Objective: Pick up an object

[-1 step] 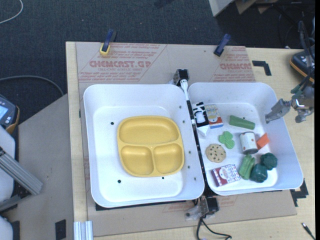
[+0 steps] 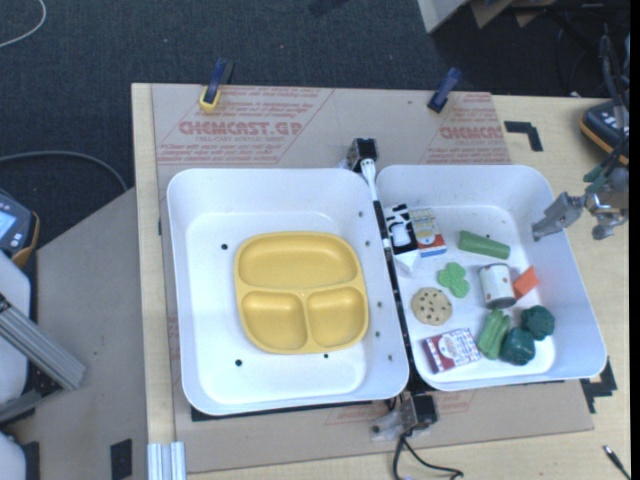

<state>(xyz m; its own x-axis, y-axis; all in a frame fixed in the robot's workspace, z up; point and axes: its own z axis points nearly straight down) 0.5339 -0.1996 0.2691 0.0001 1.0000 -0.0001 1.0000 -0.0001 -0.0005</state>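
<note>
Toys lie heaped in the right bin (image 2: 560,268): cookie (image 2: 432,306), can (image 2: 494,285), green cylinder (image 2: 484,244), small cartons. Gripper (image 2: 560,216) hangs over that bin's right rim, holding nothing; its spread I cannot tell. A yellow tray (image 2: 300,290) fills the left bin (image 2: 200,268).

The right bin (image 2: 566,258) holds small toy foods: a round cookie (image 2: 432,306), a green tube (image 2: 484,244), a white can (image 2: 494,285), a red packet (image 2: 450,349) and a carton (image 2: 416,230).
</note>
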